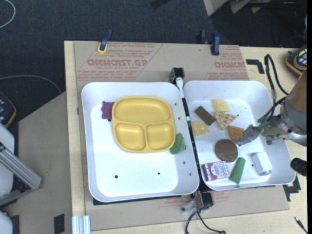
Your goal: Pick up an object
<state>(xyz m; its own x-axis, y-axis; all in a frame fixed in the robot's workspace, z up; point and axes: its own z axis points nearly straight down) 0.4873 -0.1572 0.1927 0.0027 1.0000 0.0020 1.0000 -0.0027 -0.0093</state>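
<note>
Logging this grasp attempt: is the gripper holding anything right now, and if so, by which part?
Nothing shows held. The gripper hangs over the right bin, beside the orange piece and above the brown disc, with nothing visible between its fingers.

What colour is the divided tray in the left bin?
Yellow tray, seen in the camera view.

left bin (97,145): yellow tray (144,123) | right bin (253,89): food items (jumbled), gripper (248,134) above

The grey arm (298,106) is being extended in from the right, with the gripper (248,134) being held low, angled leftward ahead of the wrist.
</note>
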